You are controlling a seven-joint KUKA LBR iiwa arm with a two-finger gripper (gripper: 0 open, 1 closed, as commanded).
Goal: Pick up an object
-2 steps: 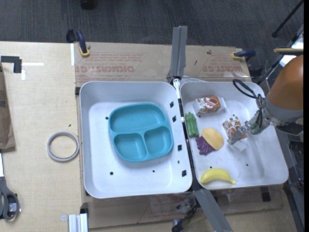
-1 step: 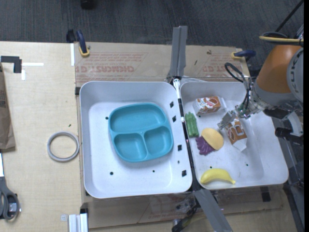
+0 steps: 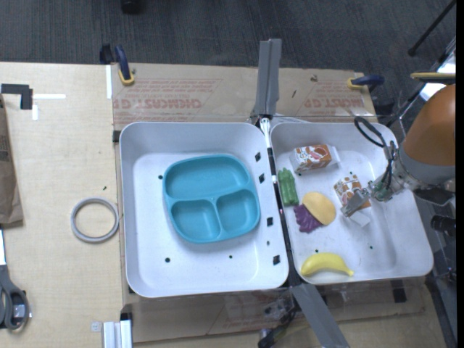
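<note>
Two shallow white bins side by side on a cardboard-covered bench. Left bin (image 3: 145, 256): one blue divided plate (image 3: 212, 198), three compartments, flat on the floor near the middle.

Right bin (image 3: 395, 249), crowded with small things:
- orange-and-white snack bag (image 3: 313, 157) toward the far side;
- small orange-and-white packet (image 3: 348, 188) right of centre;
- green vegetable toy (image 3: 288, 187) lying along the left wall;
- yellow lemon-shaped piece (image 3: 320, 207) near the middle, touching and partly over a purple bunch (image 3: 307, 220);
- yellow banana (image 3: 325, 265) near the front wall, well apart from the others.

Reaching in from the right: grey arm with orange band (image 3: 437, 125), wrist low over the bin's right half. Gripper (image 3: 355, 207) down near the bin floor, just beside the small orange-and-white packet, at its near lower edge, with a small pale scrap (image 3: 362, 217) right under the tip. Touching the packet or merely next to it: cannot tell. Width of the pincer's opening: cannot tell, too small and blurred at this slant. Nothing visibly clamped in it. Lemon-shaped piece close on its left, not in contact.

Outside the bins: grey tape ring (image 3: 95, 219) on the bench to the left, scissors (image 3: 11, 307) at the lower left edge, blue-and-yellow clamp (image 3: 123, 65) on the cardboard's far left corner, another clamp (image 3: 366, 82) at the far right corner.
</note>
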